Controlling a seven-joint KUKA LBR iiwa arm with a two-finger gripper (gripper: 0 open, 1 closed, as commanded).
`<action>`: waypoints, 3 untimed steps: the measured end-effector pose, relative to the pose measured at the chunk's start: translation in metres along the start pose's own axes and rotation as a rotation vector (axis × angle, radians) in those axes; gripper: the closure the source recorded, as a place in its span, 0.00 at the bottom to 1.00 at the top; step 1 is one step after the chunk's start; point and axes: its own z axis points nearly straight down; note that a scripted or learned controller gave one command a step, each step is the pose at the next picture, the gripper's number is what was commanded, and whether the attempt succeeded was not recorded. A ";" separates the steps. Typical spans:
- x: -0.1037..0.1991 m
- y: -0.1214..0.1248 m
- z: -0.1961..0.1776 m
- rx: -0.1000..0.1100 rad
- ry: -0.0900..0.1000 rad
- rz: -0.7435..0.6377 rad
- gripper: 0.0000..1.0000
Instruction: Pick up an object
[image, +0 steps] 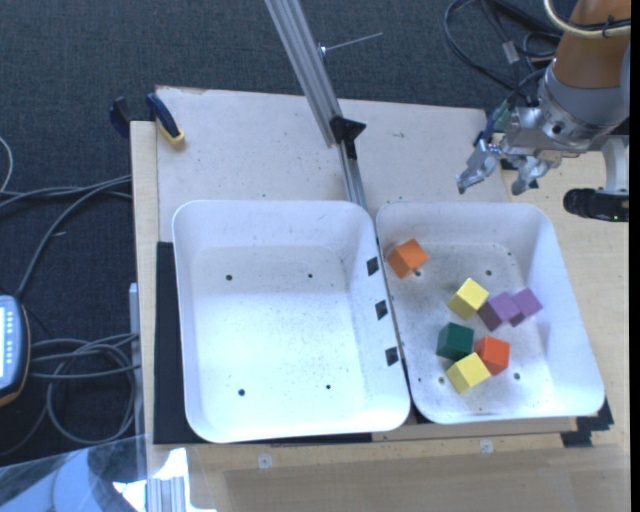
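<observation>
A speckled pale wooden bench (260, 150) on dark carpet bears two glossy white plastic bins (200, 300). The metal two-finger gripper (497, 178) hangs open, holding nothing, above the right bin's far rim (orange cube (406, 258) nearest); five more matte blocks (480, 335) cluster inside

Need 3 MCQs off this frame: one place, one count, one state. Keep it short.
1. Where do the blocks lie?
A. left bin
B. right bin
C. bare bench

2. How many yellow blocks?
A. one
B. two
C. three

3. How does the gripper stand?
A. above the bench beyond the right bin's far rim, fingers open, nothing between them
B. down among the blocks
C. shut on a block

Answers:
1 B: all the blocks sit in the right bin.
2 B: one yellow block mid-bin, another yellow block nearer the front.
3 A: the gripper hangs beyond the rim with its fingers apart.
</observation>
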 end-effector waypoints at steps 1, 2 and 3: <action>0.000 0.000 0.000 0.000 -0.001 0.000 0.00; 0.000 0.010 0.052 0.005 0.000 0.001 0.00; -0.001 0.013 0.095 0.005 0.000 0.001 0.00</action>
